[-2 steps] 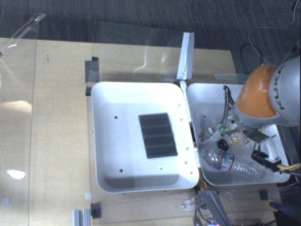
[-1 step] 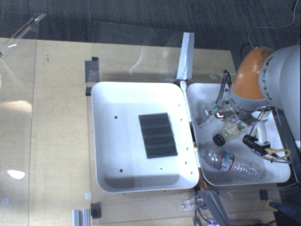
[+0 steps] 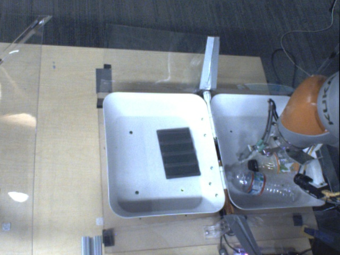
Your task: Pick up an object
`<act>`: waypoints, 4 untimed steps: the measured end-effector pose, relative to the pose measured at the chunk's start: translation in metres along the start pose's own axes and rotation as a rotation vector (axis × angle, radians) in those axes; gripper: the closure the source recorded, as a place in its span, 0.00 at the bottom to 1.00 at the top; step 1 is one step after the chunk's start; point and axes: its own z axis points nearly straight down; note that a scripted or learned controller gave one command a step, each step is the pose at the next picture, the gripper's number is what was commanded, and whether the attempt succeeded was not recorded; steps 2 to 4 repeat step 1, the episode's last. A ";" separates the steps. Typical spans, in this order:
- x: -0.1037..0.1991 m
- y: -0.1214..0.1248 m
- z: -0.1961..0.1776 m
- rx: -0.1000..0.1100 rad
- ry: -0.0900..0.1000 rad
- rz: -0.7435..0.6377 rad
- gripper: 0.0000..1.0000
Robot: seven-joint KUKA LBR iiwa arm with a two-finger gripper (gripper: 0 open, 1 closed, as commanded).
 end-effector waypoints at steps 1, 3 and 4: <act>0.040 0.052 0.001 -0.004 0.002 0.040 0.00; 0.040 0.052 0.001 -0.004 0.002 0.040 0.00; 0.040 0.052 0.001 -0.004 0.002 0.040 0.00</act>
